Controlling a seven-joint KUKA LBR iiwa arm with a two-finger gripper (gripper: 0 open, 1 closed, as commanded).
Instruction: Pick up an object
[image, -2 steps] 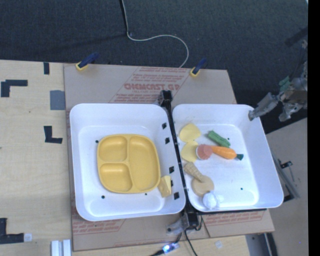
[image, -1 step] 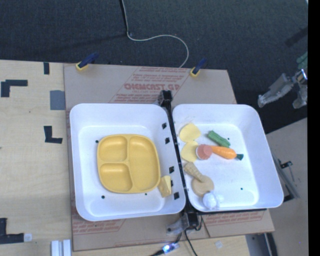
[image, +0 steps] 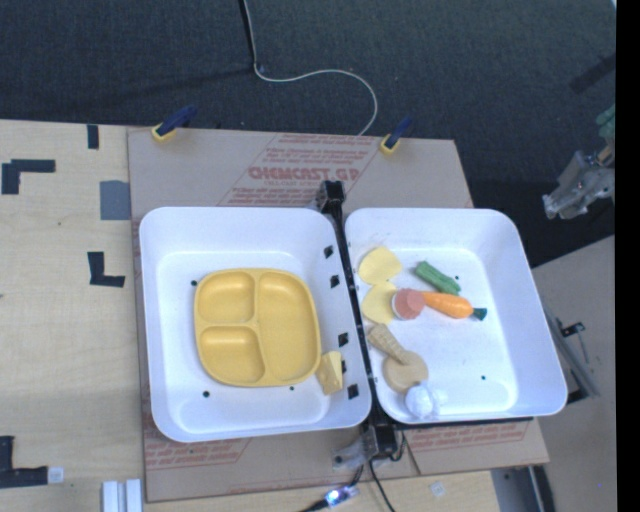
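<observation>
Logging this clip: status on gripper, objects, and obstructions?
Gripper parked off the bench, right of the bins, holding nothing visible. Carrot lies untouched in right bin, food pieces crowded beside it. Yellow plate in left bin.

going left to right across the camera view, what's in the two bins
yellow divided plate → small yellow wedge → tan wooden piece → orange carrot

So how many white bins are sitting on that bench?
2. The left bin holds a yellow divided plate; the right bin touches its side and holds the small toy foods, such as the orange carrot.
</observation>
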